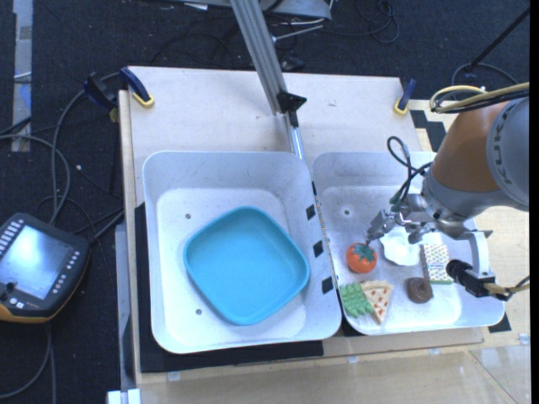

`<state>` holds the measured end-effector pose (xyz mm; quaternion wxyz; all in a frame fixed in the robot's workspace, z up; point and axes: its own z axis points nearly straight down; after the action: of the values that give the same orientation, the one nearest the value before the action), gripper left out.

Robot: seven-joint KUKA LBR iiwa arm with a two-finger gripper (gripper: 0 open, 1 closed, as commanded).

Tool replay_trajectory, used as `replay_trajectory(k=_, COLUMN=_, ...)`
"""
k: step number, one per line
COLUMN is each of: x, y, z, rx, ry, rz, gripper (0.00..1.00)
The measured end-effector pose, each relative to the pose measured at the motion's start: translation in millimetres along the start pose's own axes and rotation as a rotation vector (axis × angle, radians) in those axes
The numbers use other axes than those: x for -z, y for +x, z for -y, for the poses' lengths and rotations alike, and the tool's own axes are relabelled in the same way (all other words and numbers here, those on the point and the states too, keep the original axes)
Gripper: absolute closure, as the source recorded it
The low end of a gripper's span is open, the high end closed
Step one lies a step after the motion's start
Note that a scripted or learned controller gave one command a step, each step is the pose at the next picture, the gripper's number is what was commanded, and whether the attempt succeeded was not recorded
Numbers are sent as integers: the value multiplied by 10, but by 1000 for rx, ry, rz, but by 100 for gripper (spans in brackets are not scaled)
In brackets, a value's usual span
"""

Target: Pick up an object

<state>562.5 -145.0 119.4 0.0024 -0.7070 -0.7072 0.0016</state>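
My gripper (pixel 385 223) hangs over the right bin (pixel 337 175), just above and right of a red tomato (pixel 362 257). A white crumpled item (pixel 402 250) lies directly beneath the wrist. A patterned checkered block (pixel 435 262) sits to its right, and a brown round piece (pixel 418 289) lies below that. A pizza slice (pixel 377 300) and a green leafy piece (pixel 355 299) rest at the bin's front edge. Nothing shows between the fingers.
The left bin (pixel 160 183) holds a blue square plate (pixel 246 263). A metal pole (pixel 261 45) slants down to the divider between the bins. A teach pendant (pixel 38 263) lies on the floor at the left. Orange clamps hold the bench corners.
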Motion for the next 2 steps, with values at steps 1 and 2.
replay_trajectory(k=1, x=-237, y=0, z=-6, rx=0, ry=-7, rz=1, gripper=0)
replay_trajectory(k=2, x=-113, y=-5, z=-18, rx=0, ry=-11, rz=2, gripper=100)
